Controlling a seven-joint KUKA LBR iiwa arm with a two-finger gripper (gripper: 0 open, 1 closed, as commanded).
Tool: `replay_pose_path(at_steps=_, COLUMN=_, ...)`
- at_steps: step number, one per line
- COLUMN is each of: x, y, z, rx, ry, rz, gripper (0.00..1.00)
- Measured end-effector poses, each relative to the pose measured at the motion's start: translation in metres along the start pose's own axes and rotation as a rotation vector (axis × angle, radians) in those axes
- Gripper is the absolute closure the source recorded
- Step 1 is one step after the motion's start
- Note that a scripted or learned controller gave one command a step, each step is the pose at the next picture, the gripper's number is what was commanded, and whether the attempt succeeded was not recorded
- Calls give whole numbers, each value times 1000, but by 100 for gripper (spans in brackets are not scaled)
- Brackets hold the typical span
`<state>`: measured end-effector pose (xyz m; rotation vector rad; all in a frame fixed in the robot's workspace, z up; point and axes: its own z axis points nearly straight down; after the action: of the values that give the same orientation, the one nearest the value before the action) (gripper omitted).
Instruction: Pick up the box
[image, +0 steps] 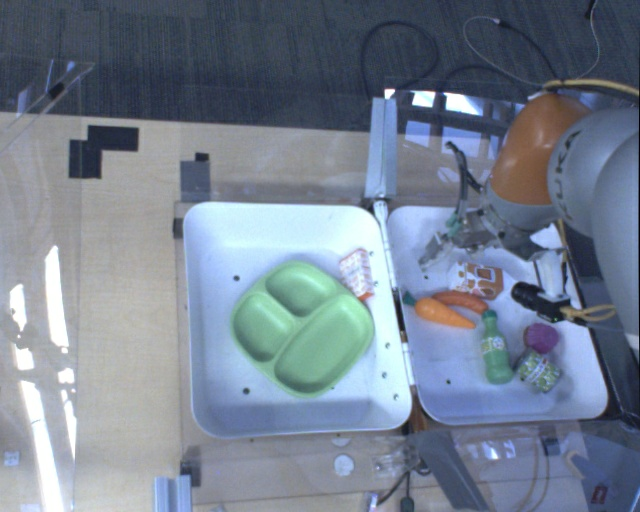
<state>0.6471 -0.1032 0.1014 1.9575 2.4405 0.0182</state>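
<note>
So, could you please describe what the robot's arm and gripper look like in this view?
The arm is bulky and rounded, light grey, with a glossy orange band above the wrist. Below the band sits a metallic gripper with slim silver fingers and thin dark cables running along it. A black fitting with a yellowish cable hangs off the arm's lower side.

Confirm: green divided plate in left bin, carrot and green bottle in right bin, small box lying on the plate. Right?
Not quite. The small box is not on the green divided plate; it lies beside the plate, against the left bin's right wall. The camera view shows this. The carrot and green bottle are in the right bin as stated.
</note>
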Motion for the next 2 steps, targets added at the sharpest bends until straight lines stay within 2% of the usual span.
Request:
replay_pose_path(at_steps=1, x=-20, y=-55, z=12, rx=6, ry=-1, rz=47, gripper=0)
replay_pose_path(at_steps=2, x=5, y=-30, z=13, rx=8, ry=0, rz=287, gripper=0)
